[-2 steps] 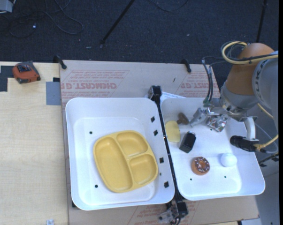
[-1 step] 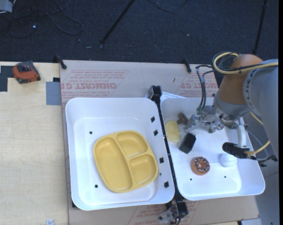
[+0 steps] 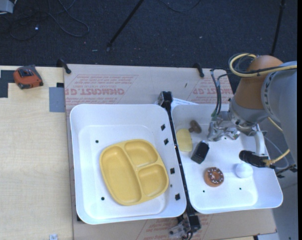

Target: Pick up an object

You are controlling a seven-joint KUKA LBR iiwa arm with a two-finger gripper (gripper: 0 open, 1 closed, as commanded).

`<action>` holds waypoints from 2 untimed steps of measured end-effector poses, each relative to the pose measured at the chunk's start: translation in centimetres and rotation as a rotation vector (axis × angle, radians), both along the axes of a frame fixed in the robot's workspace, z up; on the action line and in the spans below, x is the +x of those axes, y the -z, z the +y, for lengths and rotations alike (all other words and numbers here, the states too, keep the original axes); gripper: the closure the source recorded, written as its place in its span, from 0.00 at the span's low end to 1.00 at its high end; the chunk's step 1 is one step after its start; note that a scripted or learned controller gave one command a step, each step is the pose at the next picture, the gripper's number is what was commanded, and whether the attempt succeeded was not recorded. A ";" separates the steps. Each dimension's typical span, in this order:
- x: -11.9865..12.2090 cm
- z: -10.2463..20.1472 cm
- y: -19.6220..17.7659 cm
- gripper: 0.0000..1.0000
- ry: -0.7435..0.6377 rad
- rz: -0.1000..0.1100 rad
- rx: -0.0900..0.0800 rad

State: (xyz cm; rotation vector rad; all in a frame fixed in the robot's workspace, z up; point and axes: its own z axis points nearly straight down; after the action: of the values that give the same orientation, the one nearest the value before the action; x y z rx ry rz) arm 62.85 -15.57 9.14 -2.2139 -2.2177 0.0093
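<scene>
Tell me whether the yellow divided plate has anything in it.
Empty. The yellow divided plate in the left bin shows three bare compartments, nothing lying in any.

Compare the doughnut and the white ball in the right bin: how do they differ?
The brown frosted doughnut is flat and ring-shaped with a speckled top; the small white ball is round and plain. The doughnut looks wider than the ball. The doughnut lies in open floor nearer the bin's front; the ball sits right beside a black part of the arm. Both rest on the floor of the right white bin.
</scene>
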 end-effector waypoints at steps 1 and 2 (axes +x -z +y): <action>-0.3 -0.7 -4.3 1.00 0.001 -0.006 0.000; 0.1 -0.9 -8.3 1.00 0.000 -0.007 0.000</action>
State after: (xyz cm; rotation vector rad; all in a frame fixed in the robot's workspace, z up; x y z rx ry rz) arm 62.93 -16.49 17.40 -2.2172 -2.2217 0.0019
